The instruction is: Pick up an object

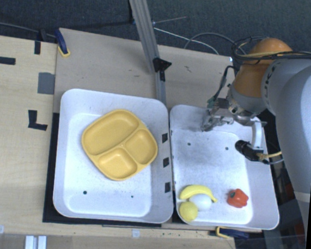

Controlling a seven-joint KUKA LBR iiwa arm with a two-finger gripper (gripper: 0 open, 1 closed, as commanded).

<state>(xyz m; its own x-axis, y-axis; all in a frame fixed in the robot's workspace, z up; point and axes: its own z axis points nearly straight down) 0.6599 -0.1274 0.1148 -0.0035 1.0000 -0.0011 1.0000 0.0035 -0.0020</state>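
My gripper (211, 121) hangs over the far edge of the right bin (217, 160), with nothing between its fingers (206, 123), which stand slightly apart. At the near edge of that bin lie a yellow banana (196, 192), a white egg-like ball (203, 203), a yellow lemon (188, 211) and a red pepper (237, 198). All of them are well below the gripper in the view, apart from it.
A yellow divided plate (119, 144) lies in the left bin (67, 189). A grey metal pole (148, 33) slants in from the top to the seam between the bins. The arm's grey body and cables fill the right side.
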